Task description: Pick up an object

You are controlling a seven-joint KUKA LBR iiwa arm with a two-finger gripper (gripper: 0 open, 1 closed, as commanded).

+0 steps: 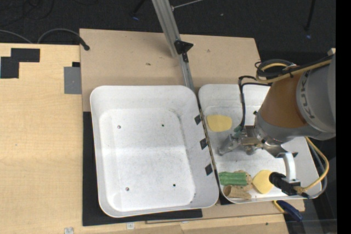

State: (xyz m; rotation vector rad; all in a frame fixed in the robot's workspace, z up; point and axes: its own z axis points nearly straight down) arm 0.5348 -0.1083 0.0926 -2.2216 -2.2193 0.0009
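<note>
Gripper [229,145] low in right bin [219,97], near left wall.

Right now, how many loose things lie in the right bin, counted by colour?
Yellow: 2, a flat pale piece near the divider and a rounded piece at the front.
Green: 1, the long piece.
Brown: 1, the small piece at the front rim.
Total: 4
</note>
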